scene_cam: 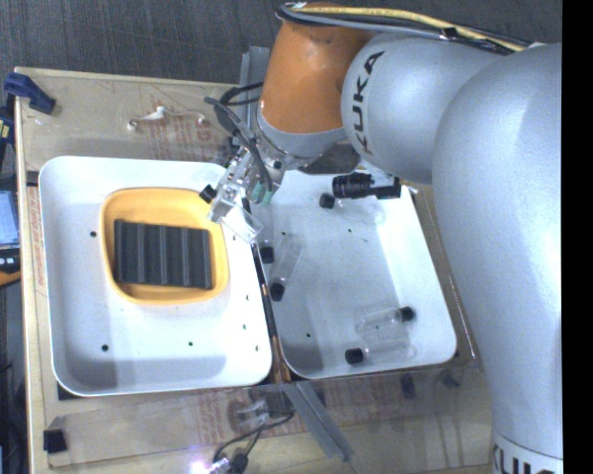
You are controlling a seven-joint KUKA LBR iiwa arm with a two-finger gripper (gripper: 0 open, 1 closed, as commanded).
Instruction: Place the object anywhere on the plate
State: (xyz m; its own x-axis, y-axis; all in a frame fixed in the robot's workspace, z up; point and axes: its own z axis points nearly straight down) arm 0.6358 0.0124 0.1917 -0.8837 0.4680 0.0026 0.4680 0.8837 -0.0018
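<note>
A yellow plate [158, 202] with a dark ribbed centre lies in the left bin [79, 354]. My gripper [234, 197] hangs over the plate's upper right rim, close to the wall between the two bins. Something pale or clear shows just below its tip, but I cannot make out whether it is held. In the right bin [425, 265] lie clear tube-like objects with black caps. One tube [280, 265] rests near the bin's left wall, and two more [383, 322] lie close together at the lower right.
The big grey arm with its orange band [306, 67] covers the right side and the right bin's far corner. Clamps and brackets sit on the wooden bench [158, 117] around the bins. The left bin's floor below the plate is bare white.
</note>
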